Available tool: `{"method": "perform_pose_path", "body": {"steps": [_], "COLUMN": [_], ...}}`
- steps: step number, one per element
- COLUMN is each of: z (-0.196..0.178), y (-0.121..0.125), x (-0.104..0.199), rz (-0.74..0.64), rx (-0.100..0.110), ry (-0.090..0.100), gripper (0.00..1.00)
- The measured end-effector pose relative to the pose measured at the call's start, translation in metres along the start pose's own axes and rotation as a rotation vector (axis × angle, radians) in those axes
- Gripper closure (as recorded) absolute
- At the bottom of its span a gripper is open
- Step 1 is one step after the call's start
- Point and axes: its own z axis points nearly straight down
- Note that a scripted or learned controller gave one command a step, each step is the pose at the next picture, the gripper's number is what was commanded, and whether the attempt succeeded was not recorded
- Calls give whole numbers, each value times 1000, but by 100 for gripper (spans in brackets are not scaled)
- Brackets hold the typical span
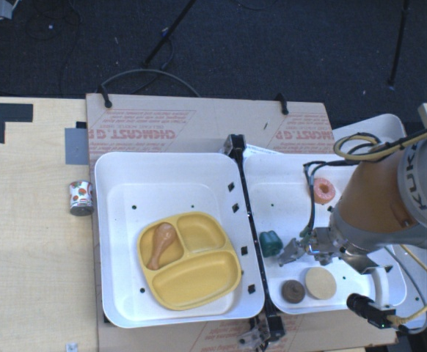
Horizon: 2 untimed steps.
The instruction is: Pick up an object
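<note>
My gripper [299, 249] hangs low over the right bin [287, 182], its metal tip just right of a small dark green object [271, 243]. The orange band of the arm [375, 193] rises behind it and hides part of the bin floor. Below the gripper lie a brown round piece [293, 291] and a pale beige disc [320, 283], side by side near the bin's front wall. A pink ring-shaped donut [323, 191] sits toward the back of the same bin, by the arm's cable.
The left bin [118, 196] holds a yellow divided plate [199, 279] with a tan drumstick [161, 244] in its left compartment. A small printed can [81, 197] lies on the wooden bench left of the bins. A black divider [244, 218] separates the bins.
</note>
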Motion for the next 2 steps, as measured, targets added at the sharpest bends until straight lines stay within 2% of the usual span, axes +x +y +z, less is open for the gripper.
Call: {"method": "perform_pose_path", "body": {"steps": [1,2], "z": [42,30], "y": [0,1], "x": [0,-1], "rz": [2,6], "rx": [-7,-7], "ry": [-2,-1], "gripper": [0,100]}}
